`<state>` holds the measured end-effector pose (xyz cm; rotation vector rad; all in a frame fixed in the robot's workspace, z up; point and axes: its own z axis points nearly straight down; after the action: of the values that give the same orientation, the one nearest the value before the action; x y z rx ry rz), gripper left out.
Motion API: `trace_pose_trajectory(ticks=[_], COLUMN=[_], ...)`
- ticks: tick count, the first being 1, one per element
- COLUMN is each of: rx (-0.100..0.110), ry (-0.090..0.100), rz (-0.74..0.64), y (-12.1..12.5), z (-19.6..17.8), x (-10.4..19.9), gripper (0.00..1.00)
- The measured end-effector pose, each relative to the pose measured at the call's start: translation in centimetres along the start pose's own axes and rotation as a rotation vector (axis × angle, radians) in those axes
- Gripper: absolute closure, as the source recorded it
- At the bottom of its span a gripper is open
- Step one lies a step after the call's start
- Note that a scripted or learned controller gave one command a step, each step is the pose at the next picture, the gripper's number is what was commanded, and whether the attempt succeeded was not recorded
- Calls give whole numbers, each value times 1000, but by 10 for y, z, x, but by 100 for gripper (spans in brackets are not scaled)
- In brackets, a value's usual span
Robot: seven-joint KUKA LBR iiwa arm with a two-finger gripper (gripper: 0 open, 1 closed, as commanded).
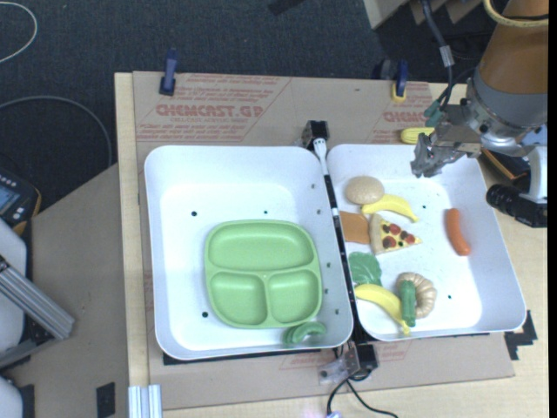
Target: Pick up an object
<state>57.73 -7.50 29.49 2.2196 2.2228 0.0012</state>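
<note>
My gripper point(426, 165) hangs over the far part of the right bin point(487, 233), above bare white floor, with nothing between its fingers that I can make out. Below and left of it lie a tan bun point(364, 189), a yellow banana point(391, 205), a pizza slice point(393, 232) and a brown toast piece point(354, 227). An orange hot dog point(458, 232) lies to the right. Nearer the front sit a green leafy piece point(365, 270), a second banana point(379, 299), a tan pretzel-like ring point(421, 291) and a green pepper point(407, 304).
The left bin point(174, 233) holds a green divided tray point(261, 273) and a small green ring point(305, 333) at its front edge. A black clip point(316, 134) sits where the bins meet at the back. Blue clamps point(168, 72) hold the cardboard base.
</note>
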Motion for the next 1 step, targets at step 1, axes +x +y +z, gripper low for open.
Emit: trace_pose_trajectory(ticks=[1], rx=[6], ry=[2], rz=[-3], y=[-4], z=[34], x=[62], gripper=[100])
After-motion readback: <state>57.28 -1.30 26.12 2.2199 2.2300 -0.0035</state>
